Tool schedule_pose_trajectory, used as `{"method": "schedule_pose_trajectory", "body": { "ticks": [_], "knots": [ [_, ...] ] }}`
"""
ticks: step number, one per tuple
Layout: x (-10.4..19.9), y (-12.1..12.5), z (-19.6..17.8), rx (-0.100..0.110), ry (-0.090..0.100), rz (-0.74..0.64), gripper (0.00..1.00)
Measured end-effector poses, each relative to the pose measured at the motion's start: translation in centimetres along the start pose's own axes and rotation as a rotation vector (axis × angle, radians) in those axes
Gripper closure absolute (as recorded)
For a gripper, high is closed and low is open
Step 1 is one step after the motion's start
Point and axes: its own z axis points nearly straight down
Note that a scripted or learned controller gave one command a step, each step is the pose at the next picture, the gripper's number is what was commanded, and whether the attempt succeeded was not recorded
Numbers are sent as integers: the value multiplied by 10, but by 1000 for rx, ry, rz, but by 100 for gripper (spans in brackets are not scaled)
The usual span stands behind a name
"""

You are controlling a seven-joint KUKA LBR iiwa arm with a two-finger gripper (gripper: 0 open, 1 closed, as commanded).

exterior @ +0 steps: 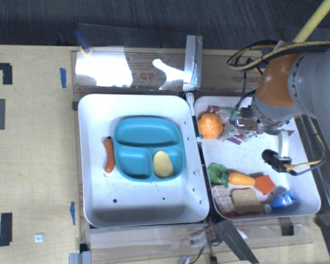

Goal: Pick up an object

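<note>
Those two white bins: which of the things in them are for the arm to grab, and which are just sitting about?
For the job (any loose object could be picked):
- orange fruit, nearest the gripper
- toy carrot
- bread slice
- blue item

Just lying about:
- blue divided tray in the left bin
- yellow item in the tray
- orange sausage shape beside it

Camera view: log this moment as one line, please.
arm: over right bin | gripper: beside orange | grasp: cannot tell | left bin: blue tray
</note>
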Motion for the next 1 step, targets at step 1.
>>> {"method": "schedule_pose_trajectory", "body": {
  "ticks": [1],
  "knots": [
    [76, 51, -86, 17, 4, -112, 100]
  ]
}}
